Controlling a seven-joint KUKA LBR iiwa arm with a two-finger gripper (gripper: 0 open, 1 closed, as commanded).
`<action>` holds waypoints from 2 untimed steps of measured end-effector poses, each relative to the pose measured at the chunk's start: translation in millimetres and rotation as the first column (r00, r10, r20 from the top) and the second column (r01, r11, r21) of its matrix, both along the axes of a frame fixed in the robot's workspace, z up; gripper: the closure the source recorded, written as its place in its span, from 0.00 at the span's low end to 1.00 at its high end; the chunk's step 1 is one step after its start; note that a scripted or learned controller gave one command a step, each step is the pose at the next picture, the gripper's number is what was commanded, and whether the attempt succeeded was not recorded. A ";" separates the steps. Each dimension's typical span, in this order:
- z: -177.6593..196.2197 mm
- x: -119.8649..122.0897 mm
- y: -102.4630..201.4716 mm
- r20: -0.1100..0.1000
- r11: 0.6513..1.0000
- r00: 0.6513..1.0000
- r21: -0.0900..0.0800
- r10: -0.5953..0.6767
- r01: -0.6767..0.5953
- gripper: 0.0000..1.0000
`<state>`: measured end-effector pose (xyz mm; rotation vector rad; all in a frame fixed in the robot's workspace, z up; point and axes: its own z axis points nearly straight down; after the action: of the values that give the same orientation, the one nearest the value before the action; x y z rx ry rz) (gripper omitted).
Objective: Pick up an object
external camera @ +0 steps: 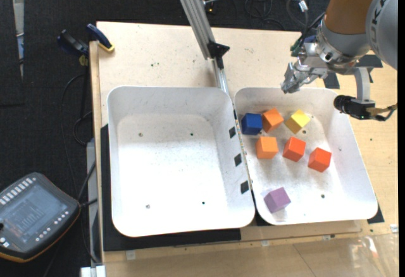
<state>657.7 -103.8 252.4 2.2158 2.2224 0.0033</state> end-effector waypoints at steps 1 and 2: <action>-2.7 -9.5 61.7 -0.005 1.000 1.000 0.003 0.005 -0.005 1.00; -16.3 -13.1 114.2 -0.006 1.000 1.000 0.003 0.005 -0.005 1.00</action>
<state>644.7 10.4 236.2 2.2146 2.2317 -0.0003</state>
